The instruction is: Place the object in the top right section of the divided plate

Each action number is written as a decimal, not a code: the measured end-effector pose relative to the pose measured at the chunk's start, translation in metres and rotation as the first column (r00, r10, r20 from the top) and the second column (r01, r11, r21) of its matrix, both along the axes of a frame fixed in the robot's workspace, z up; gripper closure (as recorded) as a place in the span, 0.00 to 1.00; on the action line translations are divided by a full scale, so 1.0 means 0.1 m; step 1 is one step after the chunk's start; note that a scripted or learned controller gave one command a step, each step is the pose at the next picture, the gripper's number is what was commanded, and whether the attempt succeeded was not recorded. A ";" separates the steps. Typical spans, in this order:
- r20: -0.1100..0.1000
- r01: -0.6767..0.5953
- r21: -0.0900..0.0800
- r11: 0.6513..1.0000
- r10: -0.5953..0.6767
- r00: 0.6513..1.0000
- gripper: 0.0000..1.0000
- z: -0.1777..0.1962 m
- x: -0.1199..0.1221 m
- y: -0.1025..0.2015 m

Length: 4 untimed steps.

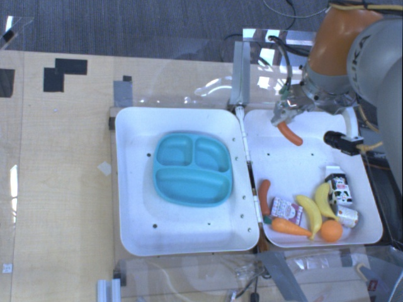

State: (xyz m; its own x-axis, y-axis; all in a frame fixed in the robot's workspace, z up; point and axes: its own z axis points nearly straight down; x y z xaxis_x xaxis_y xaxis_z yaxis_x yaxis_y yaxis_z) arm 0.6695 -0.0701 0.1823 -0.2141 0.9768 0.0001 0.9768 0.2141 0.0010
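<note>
Sausage (pixel 290 134), small and orange-red, sits clenched between the fingers of the gripper (pixel 283 121), and we see it held above the far part of the right bin (pixel 371 228). We note the blue divided plate (pixel 192 169) in the left bin (pixel 135 225), well apart. Bananas (pixel 315 207), a carrot (pixel 289 227), an orange (pixel 331 230) and a second sausage (pixel 264 195) lie near the right bin's near edge.
</note>
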 end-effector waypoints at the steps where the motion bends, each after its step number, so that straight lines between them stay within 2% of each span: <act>1: -0.001 -0.252 0.000 0.968 0.252 0.968 1.00 0.23 -0.24 0.63; 2: -0.001 -0.251 0.000 0.968 0.251 0.968 0.00 0.23 -0.24 0.63; 3: -0.002 -0.252 0.001 0.968 0.252 0.968 1.00 0.31 -0.23 0.64; 4: -0.002 -0.403 0.001 0.915 0.403 0.915 1.00 0.34 -0.53 1.06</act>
State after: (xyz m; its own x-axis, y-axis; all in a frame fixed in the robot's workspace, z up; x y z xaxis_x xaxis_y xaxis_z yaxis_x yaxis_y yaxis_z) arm 0.6166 0.0364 0.2165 -0.5893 0.8079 0.0012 0.8079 0.5894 -0.0011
